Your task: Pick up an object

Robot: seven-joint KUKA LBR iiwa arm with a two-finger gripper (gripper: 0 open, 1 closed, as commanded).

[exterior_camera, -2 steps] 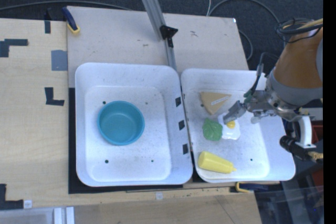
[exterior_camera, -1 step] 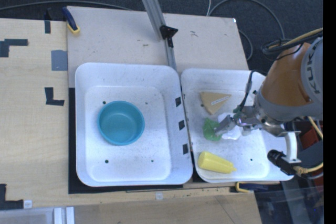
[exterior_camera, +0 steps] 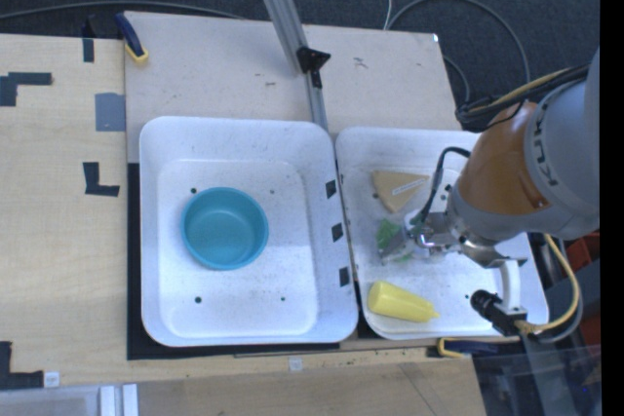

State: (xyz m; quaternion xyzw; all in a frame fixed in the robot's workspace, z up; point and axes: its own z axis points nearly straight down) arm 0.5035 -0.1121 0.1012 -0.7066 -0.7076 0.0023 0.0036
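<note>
End effector [exterior_camera: 414, 236] over green object [exterior_camera: 392, 239]

A blue bowl [exterior_camera: 225, 227] is sitting in the white left bin [exterior_camera: 161, 307]; right of that bin are lying a yellow piece [exterior_camera: 399, 303], a green one [exterior_camera: 392, 240] and a tan wedge [exterior_camera: 398, 189].

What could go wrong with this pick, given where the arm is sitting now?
The gripper is low beside the green object, which touches the tan wedge; closing could shove or snag both. The yellow object lies near the right bin's front rim, where a sweep might push it out.
</note>
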